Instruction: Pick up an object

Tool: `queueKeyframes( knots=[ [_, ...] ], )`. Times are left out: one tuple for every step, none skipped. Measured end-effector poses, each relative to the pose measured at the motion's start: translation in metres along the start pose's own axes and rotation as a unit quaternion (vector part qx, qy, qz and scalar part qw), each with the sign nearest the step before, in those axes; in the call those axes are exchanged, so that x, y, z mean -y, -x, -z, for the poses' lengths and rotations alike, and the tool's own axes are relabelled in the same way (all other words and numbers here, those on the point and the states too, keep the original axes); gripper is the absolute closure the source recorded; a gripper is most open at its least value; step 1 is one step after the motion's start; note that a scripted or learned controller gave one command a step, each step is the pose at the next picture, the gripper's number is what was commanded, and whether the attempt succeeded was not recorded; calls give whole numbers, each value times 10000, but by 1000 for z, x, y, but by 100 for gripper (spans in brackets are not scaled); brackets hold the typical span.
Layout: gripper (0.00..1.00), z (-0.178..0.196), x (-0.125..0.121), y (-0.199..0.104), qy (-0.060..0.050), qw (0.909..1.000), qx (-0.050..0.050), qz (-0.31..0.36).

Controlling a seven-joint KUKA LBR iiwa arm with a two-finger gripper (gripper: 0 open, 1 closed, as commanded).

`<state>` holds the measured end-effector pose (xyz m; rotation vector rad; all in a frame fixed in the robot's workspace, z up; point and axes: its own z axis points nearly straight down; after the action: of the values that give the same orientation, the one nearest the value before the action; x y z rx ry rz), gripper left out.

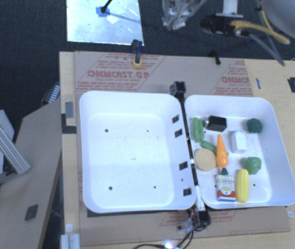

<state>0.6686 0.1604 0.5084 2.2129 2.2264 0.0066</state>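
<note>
- Carrot (222, 150), orange with a green top, lies in the right bin (279, 139), touching a tan round piece (206, 160) on its left.
- We see a yellow corn cob (242, 185) and a small carton (225, 187) nearer.
- Our gripper (177, 9) hangs far beyond the bins; we cannot tell its opening.
</note>
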Motion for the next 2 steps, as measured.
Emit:
queueKeyframes(
  knots=[
    [100,30,32,-21,3,10000,-4,4],
    [100,-73,2,-16,-61,10000,21,-34]
  ],
)
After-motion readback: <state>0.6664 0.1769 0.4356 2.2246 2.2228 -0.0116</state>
